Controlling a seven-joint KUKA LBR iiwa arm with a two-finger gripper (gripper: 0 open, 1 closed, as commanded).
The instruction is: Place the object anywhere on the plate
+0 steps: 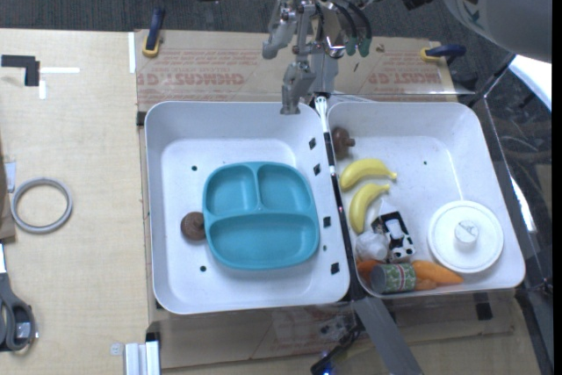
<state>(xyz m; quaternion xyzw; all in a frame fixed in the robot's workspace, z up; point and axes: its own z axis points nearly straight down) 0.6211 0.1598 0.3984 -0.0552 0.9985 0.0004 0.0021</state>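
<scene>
The gripper (pixel 300 92) hung over the bins' far edge, its grip state unclear. Below it, the left bin (pixel 167 136) held the plate (pixel 261 214) and a brown lump (pixel 192 226); bananas (pixel 366 189) lay lower right

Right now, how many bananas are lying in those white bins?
2. Both lie in the right bin, near its left wall: one banana above, the other banana just below it. The clutter below them could hide more.

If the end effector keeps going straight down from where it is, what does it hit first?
Probably the rims where the left bin and right bin meet: the end effector hangs over their far edge, short of the blue plate. Depth is unclear.
</scene>
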